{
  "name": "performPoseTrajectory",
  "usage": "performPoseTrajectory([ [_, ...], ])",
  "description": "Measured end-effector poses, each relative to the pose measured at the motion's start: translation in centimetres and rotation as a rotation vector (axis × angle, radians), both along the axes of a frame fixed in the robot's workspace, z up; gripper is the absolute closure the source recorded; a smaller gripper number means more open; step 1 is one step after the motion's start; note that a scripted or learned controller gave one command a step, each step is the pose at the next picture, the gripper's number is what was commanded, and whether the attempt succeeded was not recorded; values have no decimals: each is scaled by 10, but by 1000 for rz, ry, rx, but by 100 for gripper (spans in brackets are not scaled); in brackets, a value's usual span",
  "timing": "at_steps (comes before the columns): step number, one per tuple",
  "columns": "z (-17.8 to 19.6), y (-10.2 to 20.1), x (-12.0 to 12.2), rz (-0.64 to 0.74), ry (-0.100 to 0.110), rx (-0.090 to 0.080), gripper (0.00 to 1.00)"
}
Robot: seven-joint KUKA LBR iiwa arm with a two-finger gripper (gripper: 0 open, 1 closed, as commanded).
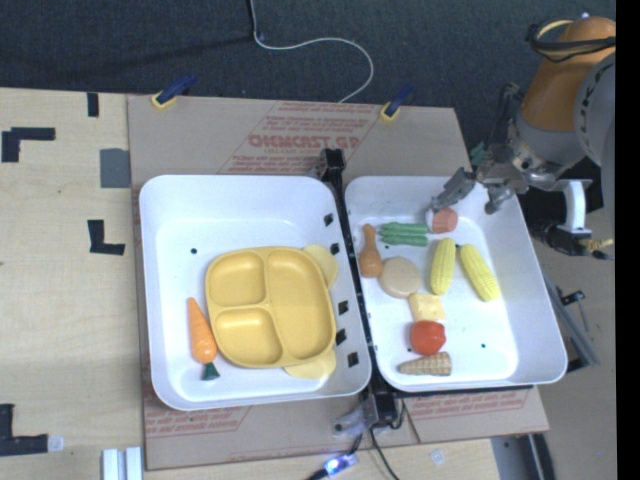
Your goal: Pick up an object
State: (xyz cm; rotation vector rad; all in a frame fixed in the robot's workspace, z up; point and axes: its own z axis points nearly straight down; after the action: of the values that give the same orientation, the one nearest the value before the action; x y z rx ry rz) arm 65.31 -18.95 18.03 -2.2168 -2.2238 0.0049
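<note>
Camera view has the end effector (467, 194) spread wide over the right bin's (520, 268) far corner, holding nothing, hovering just above a small pinkish-red toy (444, 220) beside the green bean pod (404, 233).

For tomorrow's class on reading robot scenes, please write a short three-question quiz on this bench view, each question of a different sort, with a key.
1. True or false: the carrot lies in the same bin as the yellow divided plate.
2. Which item lies nearest the hand? A) tomato B) pink piece C) carrot
3. Fill in: two yellow ears of ____ lie in the right bin.

Key: 1 true; 2 B; 3 corn.
</note>
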Motion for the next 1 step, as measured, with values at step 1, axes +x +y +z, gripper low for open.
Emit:
performPoseTrajectory([
  [1, -65, 0, -1, 0, 3, 1, 0],
])
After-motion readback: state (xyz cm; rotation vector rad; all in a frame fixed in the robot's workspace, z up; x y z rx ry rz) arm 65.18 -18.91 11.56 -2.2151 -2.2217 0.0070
